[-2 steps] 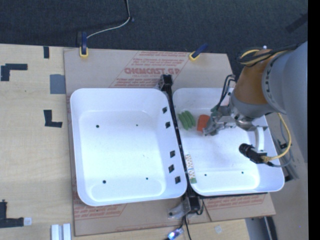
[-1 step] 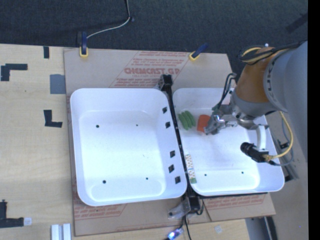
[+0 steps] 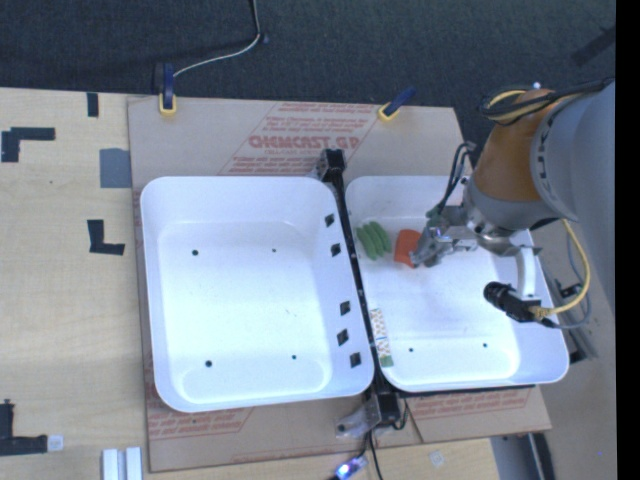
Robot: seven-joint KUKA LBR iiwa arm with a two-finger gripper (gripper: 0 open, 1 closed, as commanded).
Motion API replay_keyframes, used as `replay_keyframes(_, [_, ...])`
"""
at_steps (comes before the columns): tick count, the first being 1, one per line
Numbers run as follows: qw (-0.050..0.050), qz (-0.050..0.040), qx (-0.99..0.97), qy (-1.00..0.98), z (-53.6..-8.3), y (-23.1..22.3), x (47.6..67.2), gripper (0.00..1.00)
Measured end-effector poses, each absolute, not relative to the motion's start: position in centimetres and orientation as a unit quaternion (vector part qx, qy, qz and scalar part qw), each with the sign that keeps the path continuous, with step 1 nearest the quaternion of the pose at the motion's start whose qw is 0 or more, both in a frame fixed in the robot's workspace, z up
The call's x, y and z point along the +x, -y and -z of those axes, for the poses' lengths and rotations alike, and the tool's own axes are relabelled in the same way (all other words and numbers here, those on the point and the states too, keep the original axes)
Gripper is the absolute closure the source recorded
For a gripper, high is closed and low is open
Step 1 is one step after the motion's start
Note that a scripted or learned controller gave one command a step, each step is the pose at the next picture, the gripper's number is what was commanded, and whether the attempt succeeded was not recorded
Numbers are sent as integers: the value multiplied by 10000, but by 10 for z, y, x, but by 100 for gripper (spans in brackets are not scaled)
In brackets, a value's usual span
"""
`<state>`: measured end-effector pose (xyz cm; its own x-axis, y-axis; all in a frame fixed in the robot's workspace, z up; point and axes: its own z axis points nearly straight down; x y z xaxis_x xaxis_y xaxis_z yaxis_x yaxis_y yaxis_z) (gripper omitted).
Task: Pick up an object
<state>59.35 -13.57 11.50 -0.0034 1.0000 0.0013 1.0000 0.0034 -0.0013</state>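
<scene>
Where the arm reaches into the right bin, the pincer sits low, just right of an orange object, touching or nearly so; whether it is apart or together I cannot tell. A green object lies just left. A clean grasp probably needs centring over the orange piece, clear of its neighbour.

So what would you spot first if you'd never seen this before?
Probably the big grey robot arm with its orange band, reaching in from the right. Its end effector sits low in the right bin, right beside an orange block and a green toy. The left bin lies alongside.
</scene>
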Motion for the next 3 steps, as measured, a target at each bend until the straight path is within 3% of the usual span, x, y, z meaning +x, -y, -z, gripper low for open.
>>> replay_keyframes(1, [15,-3,-7056,7086,-124,135,593,100])
replay_keyframes(2, [2,17,-7043,7099,-188,57,576,100])
replay_keyframes(3, [-20,-8,-7095,7047,-220,150,552,100])
